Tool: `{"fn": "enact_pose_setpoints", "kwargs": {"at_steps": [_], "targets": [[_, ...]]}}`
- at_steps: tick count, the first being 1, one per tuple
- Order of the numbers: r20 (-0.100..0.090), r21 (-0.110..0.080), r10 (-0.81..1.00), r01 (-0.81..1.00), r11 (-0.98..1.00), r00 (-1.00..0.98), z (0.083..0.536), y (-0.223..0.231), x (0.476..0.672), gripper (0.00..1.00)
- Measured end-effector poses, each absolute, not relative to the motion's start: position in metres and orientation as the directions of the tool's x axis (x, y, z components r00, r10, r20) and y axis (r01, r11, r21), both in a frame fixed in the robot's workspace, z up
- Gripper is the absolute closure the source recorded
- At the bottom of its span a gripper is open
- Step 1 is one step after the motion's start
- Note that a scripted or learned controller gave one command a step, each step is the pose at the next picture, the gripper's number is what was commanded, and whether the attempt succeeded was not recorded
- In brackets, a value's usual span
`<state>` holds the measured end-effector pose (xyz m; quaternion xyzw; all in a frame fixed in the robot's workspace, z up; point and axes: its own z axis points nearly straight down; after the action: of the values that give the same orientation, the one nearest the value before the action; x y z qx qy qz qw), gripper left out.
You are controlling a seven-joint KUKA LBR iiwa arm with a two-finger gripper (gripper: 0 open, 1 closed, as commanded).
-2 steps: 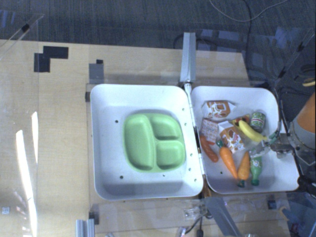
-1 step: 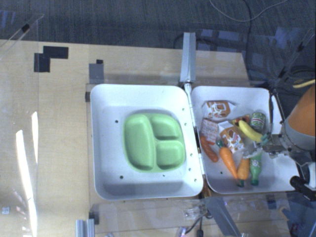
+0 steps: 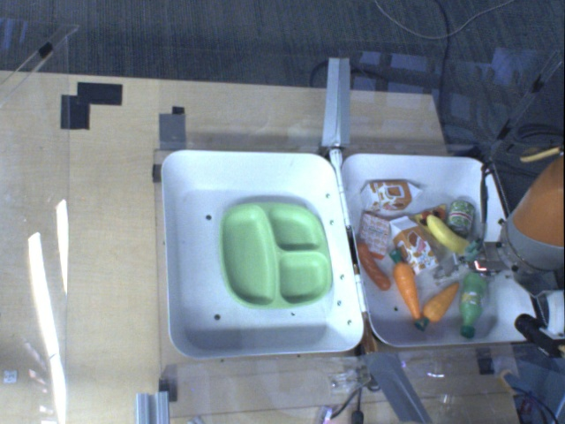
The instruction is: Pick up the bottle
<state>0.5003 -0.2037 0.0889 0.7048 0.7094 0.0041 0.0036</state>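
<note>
Left bin [image 3: 190, 237] carries just a green divided tray [image 3: 275, 253]; right bin [image 3: 503, 325] is crowded with toy food. Arm [image 3: 540, 219] looms in from the right. The bottle [image 3: 472, 303] lies near two carrots [image 3: 419, 294]. Whether the fingers are spread or closed, I can't tell.

fixed overhead camera, slanted down on bins [image 3: 177, 263]

Pale wooden bench [image 3: 97, 237] – dark carpet-like floor [image 3: 221, 25] behind, a loose cable [image 3: 441, 25] lying across it
</note>
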Motion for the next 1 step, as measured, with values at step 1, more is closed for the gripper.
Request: {"fn": "enact_pose_setpoints", "kwargs": {"at_steps": [1], "targets": [[-0.002, 0.018, 1.0, 1.0, 0.007, -0.007, 0.1008, -0.2041, 0.5028, 1.0]]}}
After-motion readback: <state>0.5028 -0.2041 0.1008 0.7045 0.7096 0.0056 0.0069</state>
